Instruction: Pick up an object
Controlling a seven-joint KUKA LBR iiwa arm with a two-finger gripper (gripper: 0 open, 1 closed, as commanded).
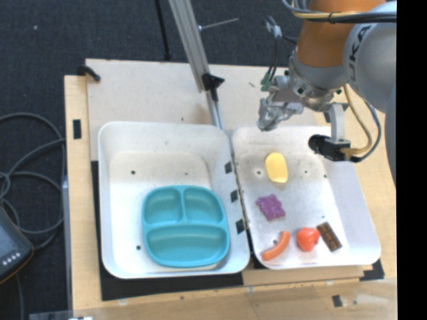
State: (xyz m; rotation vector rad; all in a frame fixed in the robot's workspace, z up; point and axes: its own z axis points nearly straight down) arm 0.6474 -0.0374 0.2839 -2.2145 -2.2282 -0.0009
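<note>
Where the arm crowds, tool [269, 120] fingertips blurred.

Arm [337, 39] cut off at top edge, gripper [270, 120] fingers blurred, too small to tell their state, dark device [10, 245] cut by left edge, metal pole [190, 39] running out past the top.

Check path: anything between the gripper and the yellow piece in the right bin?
Nothing visible. The gripper sits over the right bin's far edge; the yellow piece lies just nearer the camera with bare bin floor between. The purple item is beyond it.
</note>
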